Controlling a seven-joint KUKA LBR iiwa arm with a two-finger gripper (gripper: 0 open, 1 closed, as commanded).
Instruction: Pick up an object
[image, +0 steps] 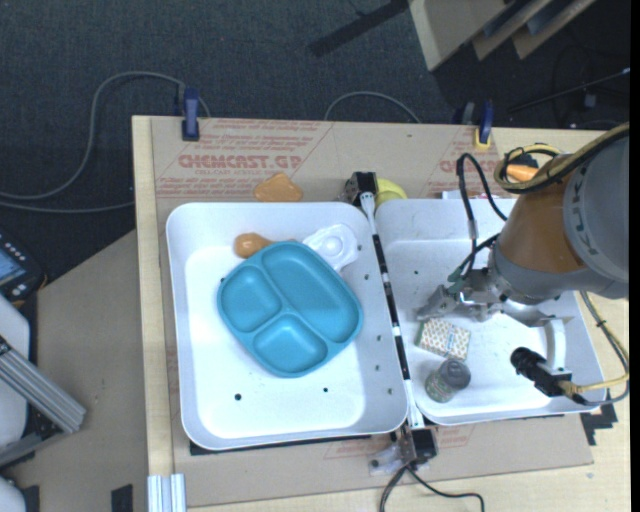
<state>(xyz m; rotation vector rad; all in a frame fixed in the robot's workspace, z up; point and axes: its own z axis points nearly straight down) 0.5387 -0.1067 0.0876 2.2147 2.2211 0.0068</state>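
Your gripper (440, 300) hangs low in the right bin (520, 400), just above a patterned packet (446, 339). Its fingers look spread, though it's hard to tell. A blue divided tray (289, 306) fills the left bin (200, 330).

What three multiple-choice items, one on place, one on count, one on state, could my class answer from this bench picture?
1. Where does the blue divided plate lie?
A. left bin
B. right bin
C. the bench

2. How many compartments has the plate?
A. two
B. three
C. five

3. Where is the gripper?
A. over the left bin
B. over the right bin, by the patterned packet
C. off the bench

Answers: 1 A, it fills the left bin's middle. 2 B, ridges split it into three. 3 B, the gripper hangs just above the packet.
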